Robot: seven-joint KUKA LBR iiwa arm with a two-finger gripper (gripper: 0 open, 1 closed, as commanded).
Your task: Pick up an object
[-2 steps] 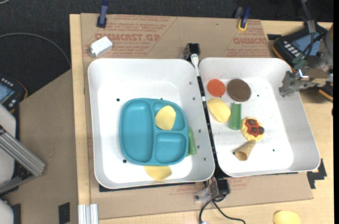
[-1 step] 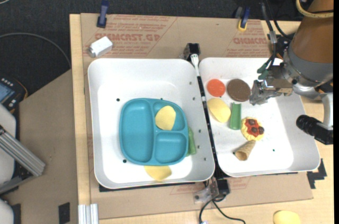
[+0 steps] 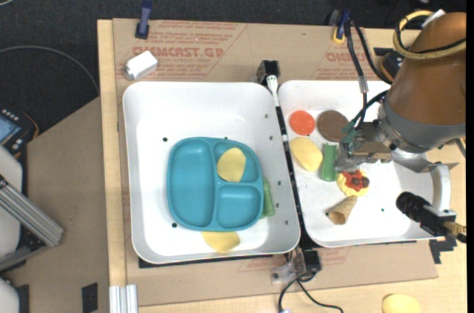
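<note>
Because the gripper (image 3: 354,150), its finger state impossible to tell, hung over toys crowded just right of the green block (image 3: 328,162) in the right bin (image 3: 385,231), a descent risked nudging neighbours without catching any.

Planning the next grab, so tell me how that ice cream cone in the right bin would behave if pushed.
The ice cream cone lies on its side, tapered, so it would probably roll in an arc. It looks small and likely light, so a nudge may skid it across the smooth right bin.

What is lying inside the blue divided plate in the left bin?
A yellow piece lies in the blue divided plate's upper right compartment. The other compartments show bare blue. Whatever is under the plate is covered.
</note>
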